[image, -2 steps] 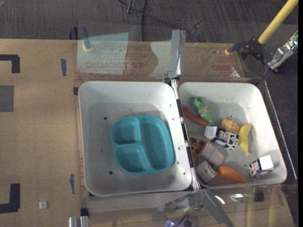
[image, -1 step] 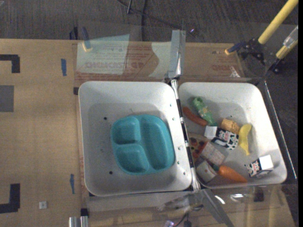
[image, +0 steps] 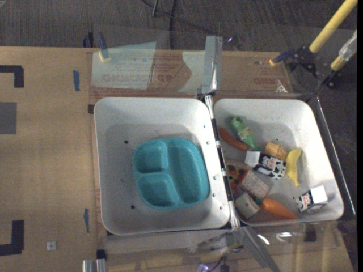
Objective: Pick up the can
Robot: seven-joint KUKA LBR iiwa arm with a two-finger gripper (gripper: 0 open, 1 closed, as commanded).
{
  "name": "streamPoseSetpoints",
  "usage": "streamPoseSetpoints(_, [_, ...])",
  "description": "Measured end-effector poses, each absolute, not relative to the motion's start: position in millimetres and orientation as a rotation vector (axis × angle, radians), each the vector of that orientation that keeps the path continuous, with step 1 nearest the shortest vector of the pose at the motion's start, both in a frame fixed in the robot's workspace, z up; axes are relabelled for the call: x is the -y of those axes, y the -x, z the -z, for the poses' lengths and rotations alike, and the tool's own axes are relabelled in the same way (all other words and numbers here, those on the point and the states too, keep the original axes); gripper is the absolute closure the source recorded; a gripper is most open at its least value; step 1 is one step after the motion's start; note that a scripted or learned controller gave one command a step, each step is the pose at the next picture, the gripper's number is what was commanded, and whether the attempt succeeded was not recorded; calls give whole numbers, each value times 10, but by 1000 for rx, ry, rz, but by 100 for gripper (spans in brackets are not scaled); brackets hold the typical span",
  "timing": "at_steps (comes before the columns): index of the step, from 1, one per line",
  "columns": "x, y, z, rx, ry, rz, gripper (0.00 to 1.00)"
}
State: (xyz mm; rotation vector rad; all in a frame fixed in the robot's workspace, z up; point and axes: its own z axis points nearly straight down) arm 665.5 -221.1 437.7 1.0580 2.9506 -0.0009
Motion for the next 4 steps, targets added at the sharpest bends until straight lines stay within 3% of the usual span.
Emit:
streamPoseSetpoints(1, [2159, -6125, -3924, -3105, -440, 0, 100])
streamPoseSetpoints(2, [2217, -6499, -4381, -3125, -144, 3, 100])
streamPoseSetpoints(3, [2223, -6447, -4061, -3067, 651, 0, 100])
streamPoseSetpoints(4, [1912, -6602, -4381, -2930, 1099, 6, 100])
